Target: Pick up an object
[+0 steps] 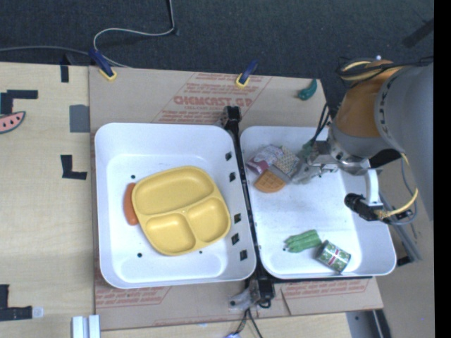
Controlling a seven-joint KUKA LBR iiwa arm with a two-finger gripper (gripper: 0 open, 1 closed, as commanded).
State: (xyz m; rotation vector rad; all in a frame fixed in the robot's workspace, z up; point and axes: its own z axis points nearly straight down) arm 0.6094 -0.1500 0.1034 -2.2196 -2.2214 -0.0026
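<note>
1. Arm [373, 111] comes in from the right, grey with the orange band, wrist low over the right bin [366, 266].
2. Gripper [310, 169] sits at the upper part of that bin, right next to a small pile — a clear crinkly wrapper [271, 155], something dark red under it, and an orange waffle-looking piece [270, 182]. Can't tell whether the claw is apart or together, or whether it has anything.
3. Near the front edge of the same bin: a green leafy toy [303, 241] and a small green can [332, 255] on its side, just beside each other, well apart from the gripper.
4. Left bin [113, 153] holds a yellow divided plate [181, 208] with an orange carrot-like thing [130, 203] peeking out from its left edge.
</note>
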